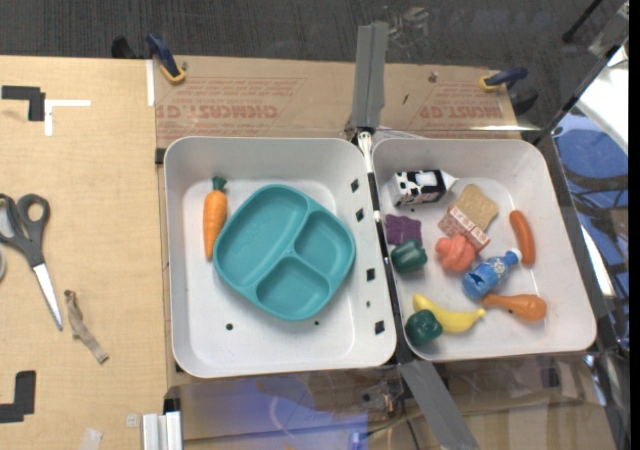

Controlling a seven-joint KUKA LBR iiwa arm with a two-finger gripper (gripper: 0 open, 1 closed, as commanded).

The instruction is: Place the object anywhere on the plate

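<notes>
Two shallow white bins sit side by side on a cardboard-covered surface. The left bin holds a teal plate with three compartments, lying flat and turned at an angle. Every compartment is bare. Just left of the plate, touching or nearly touching its rim, lies a toy carrot, pointing lengthwise along the bin wall.

To the right of the plate, across the divider, the right bin holds a loose jumble of toy food, likely the supply to pick from: a black-and-white cow-patterned carton, a cracker-like slab, a purple block, a banana, a blue bottle and a red sausage. Which of these is the task's object cannot be told.

Far left of the plate, scissors rest on the surface. The hand's state cannot be told.
</notes>
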